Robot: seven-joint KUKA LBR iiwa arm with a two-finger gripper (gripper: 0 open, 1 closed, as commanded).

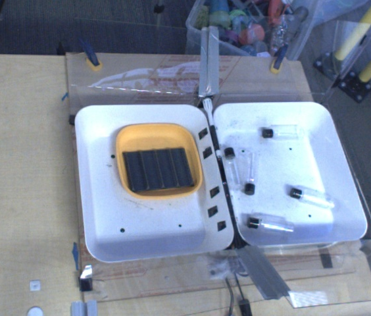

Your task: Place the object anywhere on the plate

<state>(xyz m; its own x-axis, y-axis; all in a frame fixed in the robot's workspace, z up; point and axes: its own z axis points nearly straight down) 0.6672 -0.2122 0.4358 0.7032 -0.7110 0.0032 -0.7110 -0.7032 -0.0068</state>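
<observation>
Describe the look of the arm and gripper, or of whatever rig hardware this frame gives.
The arm's look can't be told from this frame. Rig hardware here: two shallow white bins, left bin and right bin, with a grey metal strip at their divider and black square tabs along it. The yellow plate carries a dark ribbed insert.

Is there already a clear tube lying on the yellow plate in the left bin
No. The yellow plate carries a dark ribbed block, while the clear tubes with black caps all lie in the right bin.
</observation>
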